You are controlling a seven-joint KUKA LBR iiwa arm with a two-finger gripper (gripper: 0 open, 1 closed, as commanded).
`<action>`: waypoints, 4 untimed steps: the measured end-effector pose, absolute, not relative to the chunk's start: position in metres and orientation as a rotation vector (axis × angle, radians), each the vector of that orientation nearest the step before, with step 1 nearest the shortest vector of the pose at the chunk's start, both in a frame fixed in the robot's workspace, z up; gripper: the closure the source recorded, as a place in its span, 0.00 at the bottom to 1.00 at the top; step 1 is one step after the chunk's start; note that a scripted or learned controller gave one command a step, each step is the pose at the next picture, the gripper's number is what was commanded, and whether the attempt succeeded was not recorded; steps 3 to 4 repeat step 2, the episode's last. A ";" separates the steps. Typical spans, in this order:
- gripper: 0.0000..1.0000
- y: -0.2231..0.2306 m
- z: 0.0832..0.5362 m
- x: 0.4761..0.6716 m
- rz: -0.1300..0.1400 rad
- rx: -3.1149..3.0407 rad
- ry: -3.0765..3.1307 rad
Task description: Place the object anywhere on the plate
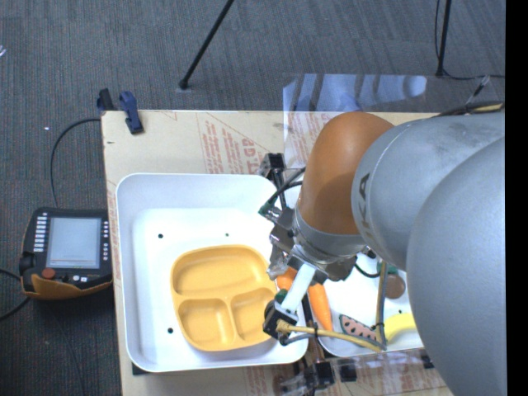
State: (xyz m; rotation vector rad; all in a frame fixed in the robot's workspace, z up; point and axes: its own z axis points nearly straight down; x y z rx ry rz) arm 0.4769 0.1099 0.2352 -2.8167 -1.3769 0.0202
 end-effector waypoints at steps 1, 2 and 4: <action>1.00 0.153 0.241 0.497 0.013 -2.466 -1.938; 0.00 0.153 0.241 0.496 0.014 -2.466 -1.939; 0.00 0.153 0.241 0.496 0.014 -2.466 -1.939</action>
